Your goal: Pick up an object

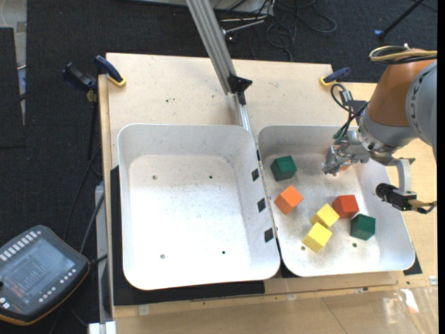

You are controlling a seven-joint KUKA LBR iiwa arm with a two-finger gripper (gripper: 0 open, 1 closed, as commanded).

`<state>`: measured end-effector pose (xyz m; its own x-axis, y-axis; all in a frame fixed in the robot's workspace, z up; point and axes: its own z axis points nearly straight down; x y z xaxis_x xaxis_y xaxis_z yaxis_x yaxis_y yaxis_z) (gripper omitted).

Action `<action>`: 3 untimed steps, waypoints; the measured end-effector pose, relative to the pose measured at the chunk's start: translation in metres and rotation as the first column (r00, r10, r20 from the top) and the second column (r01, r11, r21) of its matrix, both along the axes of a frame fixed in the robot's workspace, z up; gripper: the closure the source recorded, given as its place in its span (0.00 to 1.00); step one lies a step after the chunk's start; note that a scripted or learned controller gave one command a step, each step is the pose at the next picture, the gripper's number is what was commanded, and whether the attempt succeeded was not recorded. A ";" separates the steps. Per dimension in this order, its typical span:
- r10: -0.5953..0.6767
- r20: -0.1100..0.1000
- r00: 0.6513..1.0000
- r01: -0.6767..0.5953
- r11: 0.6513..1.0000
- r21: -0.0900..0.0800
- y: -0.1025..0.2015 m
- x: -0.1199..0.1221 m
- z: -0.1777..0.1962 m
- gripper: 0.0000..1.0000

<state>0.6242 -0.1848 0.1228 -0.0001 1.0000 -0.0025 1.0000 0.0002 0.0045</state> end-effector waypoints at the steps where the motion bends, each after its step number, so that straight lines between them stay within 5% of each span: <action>1: 0.003 0.004 1.000 -0.003 1.000 0.000 0.000 0.012 0.055 1.00; 3: 0.003 0.001 1.000 -0.003 1.000 0.001 0.000 0.015 0.133 1.00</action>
<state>0.6396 -0.1847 0.2556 -0.0029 1.0000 -0.0017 1.0000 0.0029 0.0050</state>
